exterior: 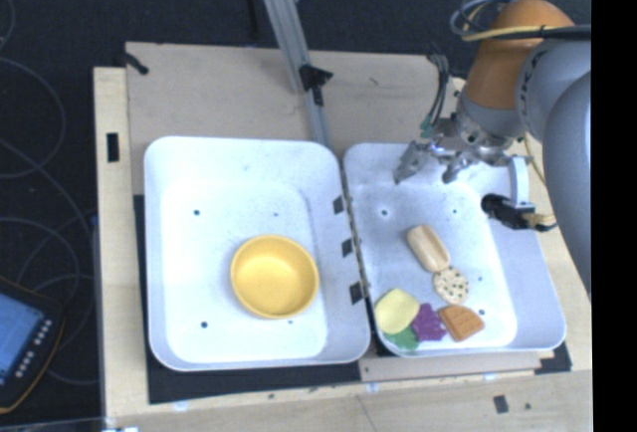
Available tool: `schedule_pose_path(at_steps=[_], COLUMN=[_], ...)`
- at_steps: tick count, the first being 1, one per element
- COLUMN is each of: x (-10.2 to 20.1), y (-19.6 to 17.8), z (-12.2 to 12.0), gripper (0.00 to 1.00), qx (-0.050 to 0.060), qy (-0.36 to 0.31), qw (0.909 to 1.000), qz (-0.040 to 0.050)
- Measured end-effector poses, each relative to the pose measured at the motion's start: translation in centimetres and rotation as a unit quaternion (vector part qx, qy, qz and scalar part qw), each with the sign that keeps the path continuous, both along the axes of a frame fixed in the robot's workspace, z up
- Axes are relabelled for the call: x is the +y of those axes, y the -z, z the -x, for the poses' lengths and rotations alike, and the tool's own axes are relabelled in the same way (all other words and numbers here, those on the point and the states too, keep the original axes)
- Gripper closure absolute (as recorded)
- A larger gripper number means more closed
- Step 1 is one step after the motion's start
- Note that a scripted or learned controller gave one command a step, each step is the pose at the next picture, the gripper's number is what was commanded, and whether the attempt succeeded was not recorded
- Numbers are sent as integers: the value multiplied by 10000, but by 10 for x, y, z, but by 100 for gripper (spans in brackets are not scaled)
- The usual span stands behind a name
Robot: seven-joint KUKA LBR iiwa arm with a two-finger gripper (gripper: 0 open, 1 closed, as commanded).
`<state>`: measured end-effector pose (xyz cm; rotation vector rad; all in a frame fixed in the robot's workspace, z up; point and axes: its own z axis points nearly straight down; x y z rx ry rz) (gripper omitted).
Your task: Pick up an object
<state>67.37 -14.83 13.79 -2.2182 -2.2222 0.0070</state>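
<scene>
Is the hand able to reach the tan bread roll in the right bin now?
Probably yes. The hand hangs open above the right bin, and the bread roll lies apart from the other items, with nothing over it.

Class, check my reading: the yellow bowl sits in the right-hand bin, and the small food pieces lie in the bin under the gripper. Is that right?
Not quite. The camera view shows the yellow bowl in the left bin, not the right one. The rest stands: the small food pieces lie in the right bin, the one the gripper hangs over.
</scene>
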Motion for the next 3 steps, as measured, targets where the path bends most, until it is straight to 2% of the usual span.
schedule_pose_path(at_steps=[1,2,3], x=[-1,-2,1], y=[39,24,-40], z=[1,-1,-7], gripper=[0,100,100], qx=[-5,-42,-64], qy=[6,3,-4], qw=[10000,10000,10000], qz=[5,14,-4])
